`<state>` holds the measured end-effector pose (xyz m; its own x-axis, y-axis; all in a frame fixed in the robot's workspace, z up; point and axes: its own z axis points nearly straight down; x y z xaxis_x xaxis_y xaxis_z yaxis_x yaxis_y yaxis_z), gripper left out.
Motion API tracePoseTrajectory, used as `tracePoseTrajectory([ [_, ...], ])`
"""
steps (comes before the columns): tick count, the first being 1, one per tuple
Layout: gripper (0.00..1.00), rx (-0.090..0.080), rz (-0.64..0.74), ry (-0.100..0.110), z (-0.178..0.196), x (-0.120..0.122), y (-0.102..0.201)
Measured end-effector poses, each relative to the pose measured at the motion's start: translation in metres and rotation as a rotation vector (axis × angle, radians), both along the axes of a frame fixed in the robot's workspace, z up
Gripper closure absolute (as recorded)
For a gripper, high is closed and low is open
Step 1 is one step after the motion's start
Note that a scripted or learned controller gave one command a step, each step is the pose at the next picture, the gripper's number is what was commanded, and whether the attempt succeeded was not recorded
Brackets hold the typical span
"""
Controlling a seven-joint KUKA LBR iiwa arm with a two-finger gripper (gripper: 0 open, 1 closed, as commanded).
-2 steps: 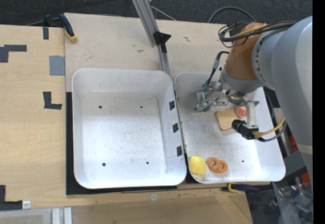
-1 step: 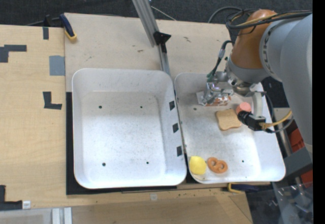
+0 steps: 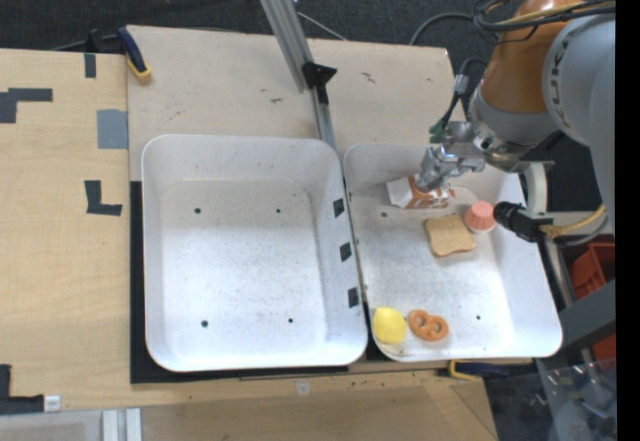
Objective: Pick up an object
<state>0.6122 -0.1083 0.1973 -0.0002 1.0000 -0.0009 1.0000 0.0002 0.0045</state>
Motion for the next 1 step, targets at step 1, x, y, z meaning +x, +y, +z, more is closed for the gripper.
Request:
tracePoseTrajectory([
  [1, 1.0, 0.0, 0.001, -0.001, 0.0534, 0.0013, 0.0002],
])
